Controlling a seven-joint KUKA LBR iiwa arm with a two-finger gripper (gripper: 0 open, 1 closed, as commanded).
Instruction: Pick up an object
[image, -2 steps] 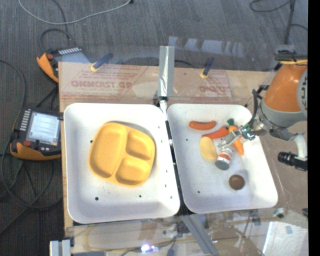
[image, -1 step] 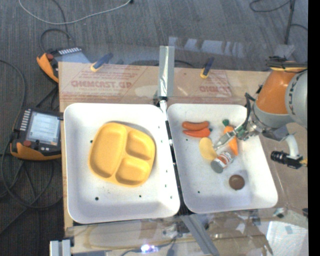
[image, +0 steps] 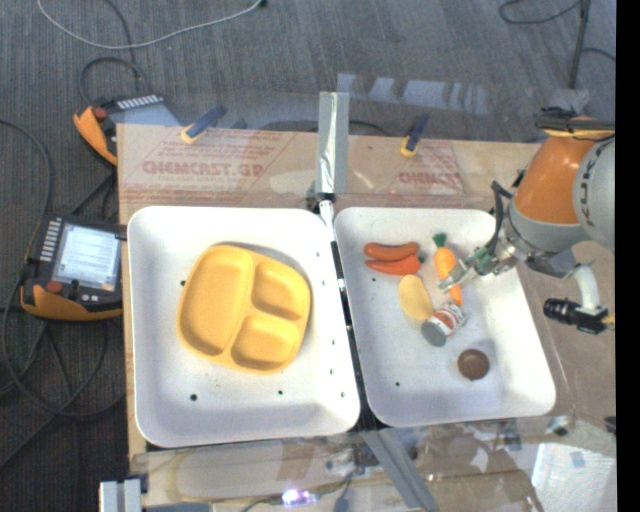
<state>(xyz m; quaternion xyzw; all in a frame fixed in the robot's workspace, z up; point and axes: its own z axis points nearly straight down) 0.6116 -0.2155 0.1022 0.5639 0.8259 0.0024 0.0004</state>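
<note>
The brown round piece (image: 473, 363) lies nearest the camera, close to the front edge of the right bin (image: 520, 392). The jaws (image: 462, 273) hang low over the back half of this bin, and I cannot tell if they are open or closed. Directly at them is the carrot (image: 446, 262), near the back edge; its long axis runs from back to front, with the green top toward the back. Just beside it lie the yellow oval piece (image: 414, 297) and the small can (image: 443, 323), which lies on its side. The two sausages (image: 392, 257) lie across, pointing left to right. The left bin (image: 150, 400) carries the yellow divided tray (image: 245, 306). In my judgement nothing is lifted yet; the grasp and the lift remain.
</note>
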